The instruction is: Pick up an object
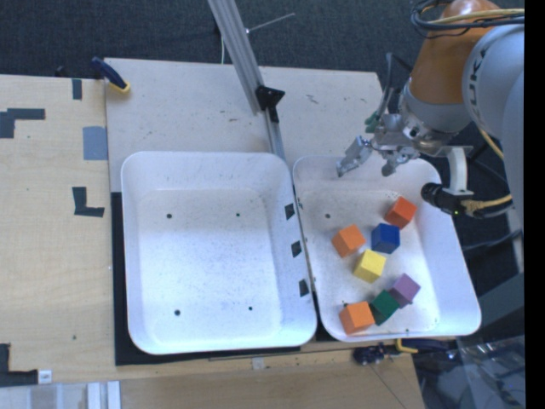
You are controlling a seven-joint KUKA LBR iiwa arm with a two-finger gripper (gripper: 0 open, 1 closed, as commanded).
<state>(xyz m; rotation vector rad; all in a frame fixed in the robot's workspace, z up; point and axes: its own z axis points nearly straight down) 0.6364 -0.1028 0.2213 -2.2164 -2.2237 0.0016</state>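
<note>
Camera view: two-finger metal gripper (368,162) hovers, fingers apart and holding nothing, at 12 o'clock of the shallow white right bin (456,292), above seven coloured cubes.

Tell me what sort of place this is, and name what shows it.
Probably a robotics lab bench set up for grasping trials. The signs: a grey and orange arm reaching over two shallow white bins, small coloured blocks such as the yellow block in the right-hand bin, and tape marks on the wooden bench.
</note>
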